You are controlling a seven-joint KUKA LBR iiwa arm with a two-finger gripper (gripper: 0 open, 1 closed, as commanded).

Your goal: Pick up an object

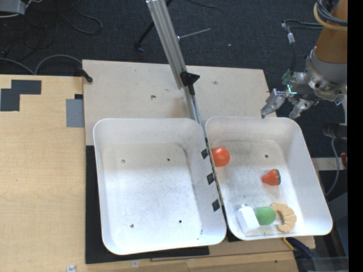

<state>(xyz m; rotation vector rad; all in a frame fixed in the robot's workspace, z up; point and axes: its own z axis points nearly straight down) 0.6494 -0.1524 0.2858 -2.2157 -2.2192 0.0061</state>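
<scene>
While the gripper (282, 105) hangs just outside the far rim of the right bin (311, 163), near its far right corner, nothing sits between its two grey fingers, which look spread apart, though they are small and dark here, so that reading is uncertain. It hangs from a grey arm (327, 67) with an orange band, which enters from the right. Judging by this, the pick has not begun: the approach, the descent and the grasp are all left to do.

Everything that could be picked lies inside the right bin. Closest to the gripper is an orange ball (220, 156), round and smooth, resting against the bin's left wall. Further toward the near side, around the bin's middle right, is a small red piece (271, 177), shaped something like a strawberry or pepper. In the near part of the bin, three things crowd together and touch: a white block (247, 218), a green ball (265, 215) and a tan ridged piece (285, 216) like a pastry.

Left of the right bin sits a second white bin (108, 169).
</scene>
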